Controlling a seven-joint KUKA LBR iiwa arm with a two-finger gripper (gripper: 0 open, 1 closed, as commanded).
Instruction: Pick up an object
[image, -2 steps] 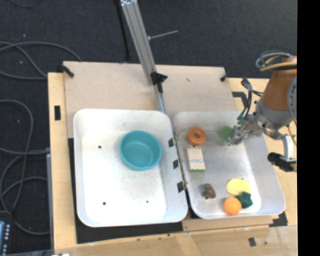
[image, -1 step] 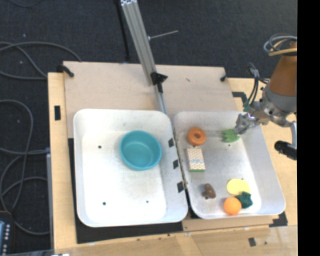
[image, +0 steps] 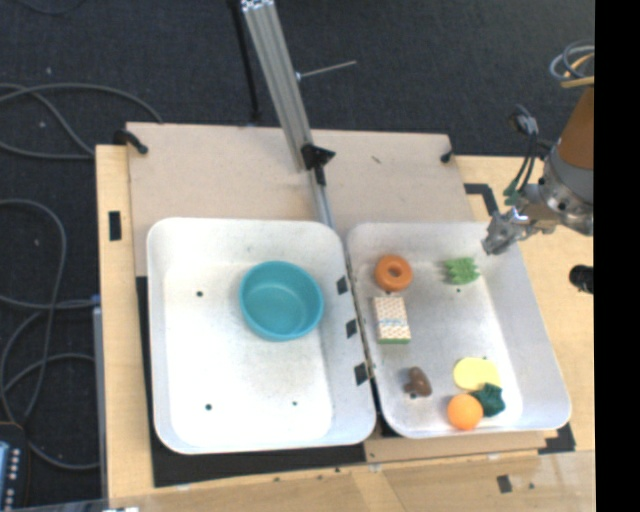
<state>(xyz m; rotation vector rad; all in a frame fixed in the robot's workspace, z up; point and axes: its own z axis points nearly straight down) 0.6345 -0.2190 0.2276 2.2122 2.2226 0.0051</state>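
One fixed camera looks down at a slant from above the bench (image: 230, 165), far enough to take in both bins: the left bin (image: 180, 330) mid-frame, the right bin (image: 520, 340) toward the right. The arm (image: 570, 170) enters at upper right.

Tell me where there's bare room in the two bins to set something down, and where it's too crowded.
Left bin: bare floor all around the teal bowl, widest along the front and left. Right bin: an open patch between the patterned block and the right wall, below the green piece. The front corner is crowded: yellow piece, orange ball, dark green piece, brown lump.
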